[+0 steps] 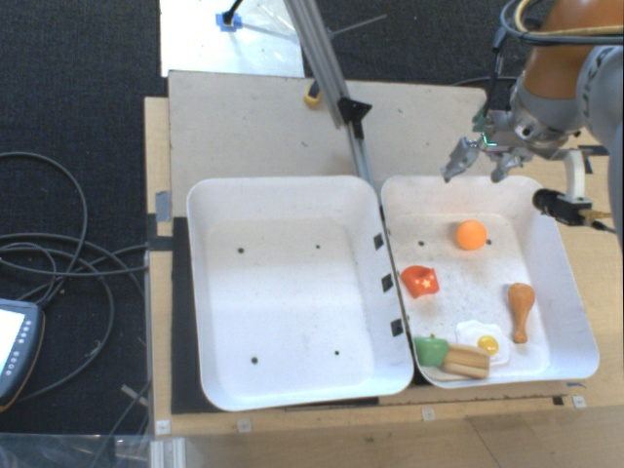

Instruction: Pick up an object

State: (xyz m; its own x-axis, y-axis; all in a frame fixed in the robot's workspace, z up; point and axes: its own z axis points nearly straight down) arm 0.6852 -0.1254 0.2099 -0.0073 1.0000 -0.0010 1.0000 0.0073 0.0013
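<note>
A dark carpet floor lies around a wooden bench (pixel 292 125). Black cables (pixel 68 252) curl on the floor at 9 o'clock, and a screen (pixel 15 344) there is cut off by the edge. Two white bins sit side by side on the bench. The left bin (pixel 210 203) has only small dark dots on its floor.

The right bin (pixel 575 330) holds the toys. An orange ball (pixel 471 235) sits toward 12 o'clock in that bin. A red piece (pixel 420 281), maybe a pepper, lies at 9 o'clock by the wall. A brown drumstick (pixel 521 309) lies at 3 o'clock. A fried egg (pixel 485 340) sits at 6 o'clock. Next to it are a tan bread roll (pixel 465 361) and a green thing (pixel 430 348), touching each other. The green thing is partly hidden by the roll and hard to name.

The arm (pixel 575 47) comes in at 2 o'clock and is cut off by the edge. Its gripper (pixel 480 167) hangs above the top rim of the right bin, at 12 o'clock from the ball and apart from it. Its two fingers are spread wide, with nothing between them.

A grey pole (pixel 327 61) slants across the top.
</note>
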